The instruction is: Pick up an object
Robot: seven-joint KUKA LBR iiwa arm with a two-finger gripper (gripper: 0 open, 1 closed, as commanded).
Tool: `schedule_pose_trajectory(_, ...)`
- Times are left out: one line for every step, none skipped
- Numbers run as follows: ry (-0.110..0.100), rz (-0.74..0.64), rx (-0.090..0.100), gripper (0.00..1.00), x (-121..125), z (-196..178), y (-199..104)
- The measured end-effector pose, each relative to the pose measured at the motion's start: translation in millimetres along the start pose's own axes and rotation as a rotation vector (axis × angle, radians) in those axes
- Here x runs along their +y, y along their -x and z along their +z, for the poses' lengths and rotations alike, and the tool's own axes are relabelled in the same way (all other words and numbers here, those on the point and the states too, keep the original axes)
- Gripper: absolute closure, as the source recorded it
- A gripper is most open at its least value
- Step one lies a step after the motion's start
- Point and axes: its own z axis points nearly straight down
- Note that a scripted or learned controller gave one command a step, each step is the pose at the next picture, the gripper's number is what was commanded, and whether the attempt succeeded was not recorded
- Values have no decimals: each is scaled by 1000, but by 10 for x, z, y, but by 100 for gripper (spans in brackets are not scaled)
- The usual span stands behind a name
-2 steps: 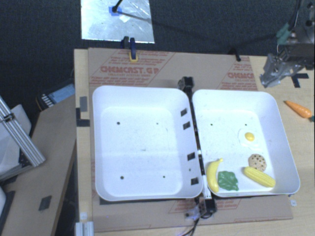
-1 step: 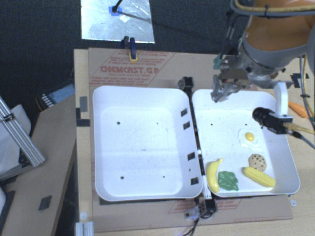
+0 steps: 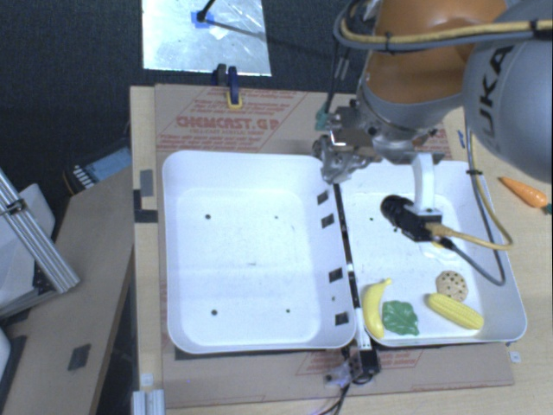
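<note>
Both bins (image 3: 238, 167) look like smooth, slightly glossy white plastic, resting on matt brown cardboard (image 3: 225, 119) with red print. The banana (image 3: 373, 308) and corn cob (image 3: 454, 310) have a shiny yellow plastic look, the green leaf (image 3: 400, 317) seems matt, and the cookie (image 3: 451, 284) looks rough and speckled. The arm (image 3: 449, 33) wears glossy orange and smooth grey shells, and a crinkled metallic sheet (image 3: 206, 24) lies on dark, matt, cloth-like carpet (image 3: 60, 76).

Two shallow white bins sit side by side on the surface — the left bin (image 3: 186, 232) and the right bin (image 3: 510, 314). Near the right bin's front edge lie four small things — one yellow banana (image 3: 373, 308), one green leafy piece (image 3: 400, 318), one round cookie (image 3: 451, 284) and one yellow corn cob (image 3: 454, 311). One orange carrot (image 3: 524, 191) lies on the surface by its right edge.
</note>
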Motion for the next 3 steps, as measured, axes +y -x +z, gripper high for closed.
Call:
schedule_pose_trajectory(-1, 1, 0, 100, -402, 317, -358)
schedule_pose_trajectory(-3, 0, -1, 100, -422, 956, -928)
schedule_pose_trajectory(-8, 8, -4, 100, -645, 1953, -1049)
